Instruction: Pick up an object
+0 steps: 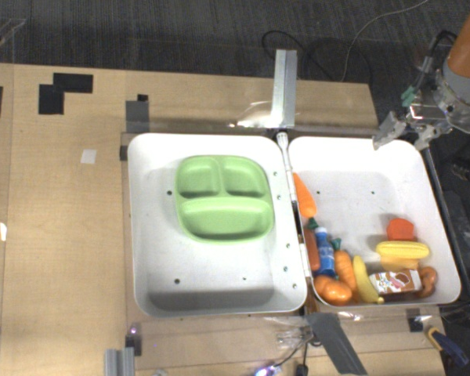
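Toy food (pixel 376 265) heaped along right bin's (pixel 360 171) near edge; jaws (pixel 403 130) spread wide, empty, over its far rim.

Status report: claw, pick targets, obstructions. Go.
Claw above right bin's far right corner, nothing between fingers. Toy food heaped along bin's near edge, untouched. Green tray in left bin. Path unobstructed.

The arm (pixel 464 69) shows an orange band, grey metal wrist, thin cables and pale fingers (pixel 388 130).

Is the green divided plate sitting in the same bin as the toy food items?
No: the green divided plate lies in the left bin, while the toy food items are piled in the right bin.
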Robot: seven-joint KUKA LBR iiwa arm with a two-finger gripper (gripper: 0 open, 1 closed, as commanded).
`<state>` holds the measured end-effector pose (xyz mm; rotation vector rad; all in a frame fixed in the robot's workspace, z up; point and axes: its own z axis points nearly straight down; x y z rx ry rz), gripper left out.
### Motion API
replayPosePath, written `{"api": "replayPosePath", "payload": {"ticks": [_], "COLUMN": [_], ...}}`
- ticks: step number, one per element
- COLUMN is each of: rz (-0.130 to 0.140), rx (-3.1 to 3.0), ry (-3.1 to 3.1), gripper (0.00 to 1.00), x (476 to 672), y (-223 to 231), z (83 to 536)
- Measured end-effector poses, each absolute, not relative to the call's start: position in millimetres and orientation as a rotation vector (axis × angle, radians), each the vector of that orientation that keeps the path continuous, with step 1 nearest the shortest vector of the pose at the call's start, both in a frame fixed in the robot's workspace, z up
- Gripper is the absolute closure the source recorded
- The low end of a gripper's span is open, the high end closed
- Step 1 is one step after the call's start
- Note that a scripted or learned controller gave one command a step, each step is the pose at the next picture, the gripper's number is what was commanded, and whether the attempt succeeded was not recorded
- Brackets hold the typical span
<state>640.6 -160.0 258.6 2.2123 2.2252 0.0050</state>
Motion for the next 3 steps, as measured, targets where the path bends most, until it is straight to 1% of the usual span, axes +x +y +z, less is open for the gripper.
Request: {"api": "replayPosePath", "payload": {"ticks": [1, 2, 3], "rz": [0.005, 0.005, 0.009], "rx": [2.131, 2.273, 2.227], "ry": [2.305, 2.165, 2.206], "gripper": [0.0, 0.0, 0.0], "x": [656.4, 623.8, 670.9], "y": [-108.5, -90.3, -150.4], "z": [155.7, 98.4, 130.2]}}
